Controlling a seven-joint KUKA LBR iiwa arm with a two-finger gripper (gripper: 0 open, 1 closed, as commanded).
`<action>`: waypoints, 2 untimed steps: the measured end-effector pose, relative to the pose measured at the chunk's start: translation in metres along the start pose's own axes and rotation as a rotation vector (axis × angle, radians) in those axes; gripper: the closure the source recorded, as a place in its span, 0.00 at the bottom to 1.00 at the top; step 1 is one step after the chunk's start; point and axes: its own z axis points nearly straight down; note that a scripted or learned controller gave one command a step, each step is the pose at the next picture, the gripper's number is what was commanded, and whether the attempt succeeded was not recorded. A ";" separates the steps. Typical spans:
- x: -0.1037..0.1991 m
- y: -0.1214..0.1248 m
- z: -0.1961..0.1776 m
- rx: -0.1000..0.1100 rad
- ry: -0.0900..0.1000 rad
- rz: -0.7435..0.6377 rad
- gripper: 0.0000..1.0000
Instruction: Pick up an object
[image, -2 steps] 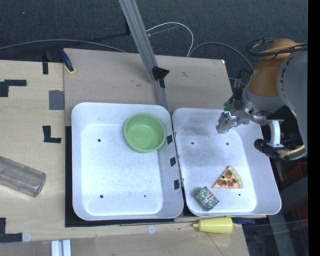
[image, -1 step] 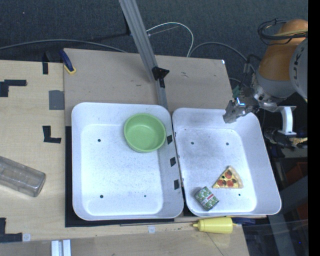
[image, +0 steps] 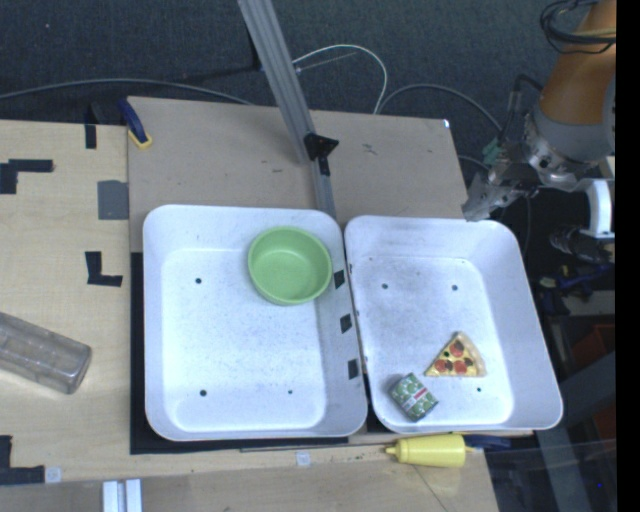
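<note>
Gripper (image: 478, 203) parked past the far right corner of the right bin (image: 520, 300), outside its rim, hanging from the grey wrist under the orange band; too small and dark to tell whether open or closed, nothing visibly held.

Nearest candidates to pick: pizza slice toy (image: 457, 357) lying flat in the near right part of the right bin, pointed tip toward the far side, crust edge toward the near side; just beside it to the near left, a small green can (image: 412, 396) tipped on its side, long axis running slantwise. Both well apart from the gripper, lying toward the camera and slightly left of it (so the coming move probably means travelling in over the rim and down the bin's length).

Farther out: green bowl (image: 290, 264) upright at the far right of the left bin (image: 170, 320). Yellow bottle (image: 432, 450) on the tabletop just outside the right bin's near edge. Clear plastic cylinder (image: 40, 352) on its side far left.
</note>
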 end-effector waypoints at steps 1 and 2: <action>0.053 0.012 0.019 0.007 0.003 -0.004 1.00; 0.113 0.023 0.034 0.008 0.003 -0.005 1.00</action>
